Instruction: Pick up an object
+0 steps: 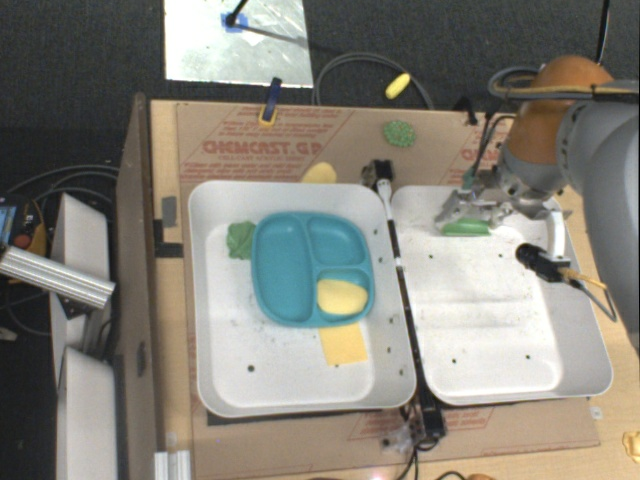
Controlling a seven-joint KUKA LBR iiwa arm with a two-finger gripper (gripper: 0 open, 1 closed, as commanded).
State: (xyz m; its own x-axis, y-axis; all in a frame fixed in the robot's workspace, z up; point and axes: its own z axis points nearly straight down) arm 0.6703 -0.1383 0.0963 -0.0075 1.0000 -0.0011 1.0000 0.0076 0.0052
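Pincer [470,211] first: I have it low at the twelve o'clock end of the right-hand shallow white bin [520,368], its metal fingers straddling a small flat green object [466,228] that lies on the bin floor hard by the far wall. From this slant I cannot tell whether the fingers are spread or pinched, and I see nothing lifted between them, so I am not calling a hold. The grey arm with its orange band [560,118] comes in from three o'clock and hangs over the bin's upper right corner.

Over at nine o'clock, the left-hand white bin [215,368] carries a teal plastic divided tray [290,268] with a yellow rounded lump [342,296] in its lower right compartment. A flat yellow square [344,345] lies at the tray's six o'clock edge, touching it or just tucked under, and a small green leafy piece [240,239] sits at its ten o'clock corner.

My read: I am at the grasp step, descent about done, with the green object as the target. It looks thin and close to the wall, so the next move calls for a firm close right down at floor level, then a straight lift. Too high, and the fingers may slide over the top of it.
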